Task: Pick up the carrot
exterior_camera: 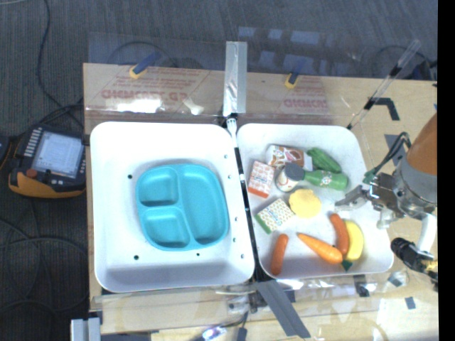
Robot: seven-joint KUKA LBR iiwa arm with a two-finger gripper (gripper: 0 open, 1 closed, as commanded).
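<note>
The carrot [320, 247], orange with a green stub at its right end, lies slantwise near the front of the right bin [355, 145]. A yellow banana [355, 241] and a short orange piece [339, 231] lie against its right end. My gripper [375, 197] hangs over the bin's right rim, to the right of the carrot and further back, apart from it. Nothing shows in its grasp.
The right bin also holds a reddish sausage [279, 253], a yellow round piece [306, 203], green vegetables [325, 169], a can [290, 176] and small boxes [260, 179]. A blue compartment tray [183, 206] sits in the left bin [114, 190].
</note>
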